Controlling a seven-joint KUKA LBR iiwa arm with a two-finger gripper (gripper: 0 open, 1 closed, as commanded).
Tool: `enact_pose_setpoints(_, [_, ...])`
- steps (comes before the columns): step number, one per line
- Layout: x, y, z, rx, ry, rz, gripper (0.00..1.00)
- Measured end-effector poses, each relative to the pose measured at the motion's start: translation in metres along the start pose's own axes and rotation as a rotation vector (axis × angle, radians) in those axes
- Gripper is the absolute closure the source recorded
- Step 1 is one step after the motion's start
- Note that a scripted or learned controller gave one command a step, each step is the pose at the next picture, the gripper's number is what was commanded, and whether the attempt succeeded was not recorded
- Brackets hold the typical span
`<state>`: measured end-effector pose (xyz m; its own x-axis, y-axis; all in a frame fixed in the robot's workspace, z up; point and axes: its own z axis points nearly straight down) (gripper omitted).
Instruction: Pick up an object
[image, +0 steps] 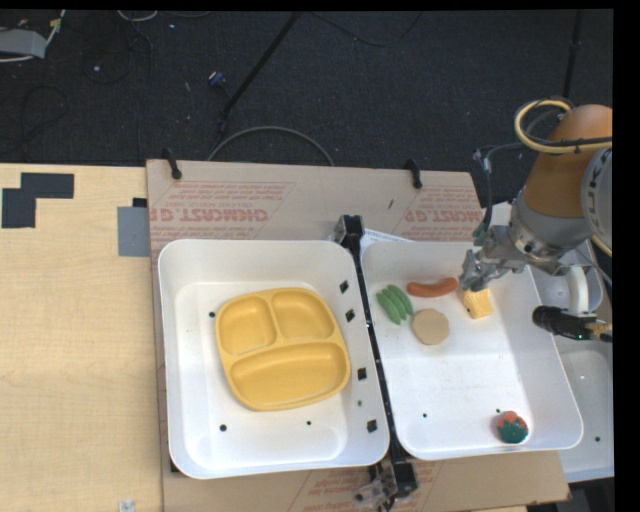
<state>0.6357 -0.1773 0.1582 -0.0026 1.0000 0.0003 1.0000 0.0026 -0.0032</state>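
Observation:
In the right bin (540, 390) lie a green pea pod (395, 303), an orange-red sausage (431, 288), a round tan cookie (431, 326), a yellow cheese wedge (479, 303) and a small red and green fruit (512, 426) near the front right corner. My gripper (477, 277) hangs low over the bin's far right part, right above the cheese wedge and just right of the sausage. Its tips are close to the wedge, and nothing is seen held between them.
The left bin (190, 300) holds a yellow divided plate (282, 347). A black divider (365, 340) runs between the bins. Brown cardboard (300, 205) lies behind them, and a pale wooden benchtop (70, 350) spreads to the left.

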Motion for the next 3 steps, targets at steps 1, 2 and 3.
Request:
enact_pose_setpoints(1, [-0.009, 0.002, -0.048, -0.007, -0.002, 0.004, 1.00])
enact_pose_setpoints(2, [-0.009, 0.003, -0.102, -0.008, -0.002, 0.001, 1.00])
enact_pose_setpoints(3, [0.035, -0.003, -0.092, 0.001, 0.002, -0.002, 1.00])
